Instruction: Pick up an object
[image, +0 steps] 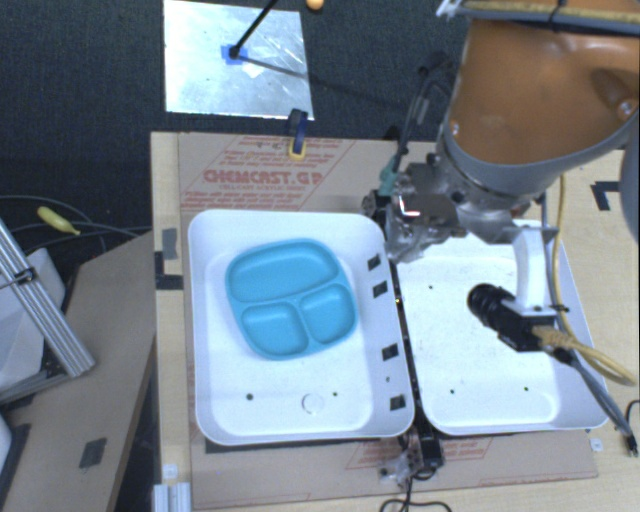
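Note:
A light blue divided plate (291, 298) with three compartments lies flat in the left bin (225, 400), toward its upper middle. My gripper (405, 232) hangs over the far end of the wall between the two bins, just right of the plate and apart from it. Nothing shows between its fingers.
The right bin (470, 395) lies under the arm. The orange band and grey wrist (520, 110) fill the upper right. A clear ring (313, 403) rests on the left bin floor near its front. Both bins sit on cardboard (260, 175).

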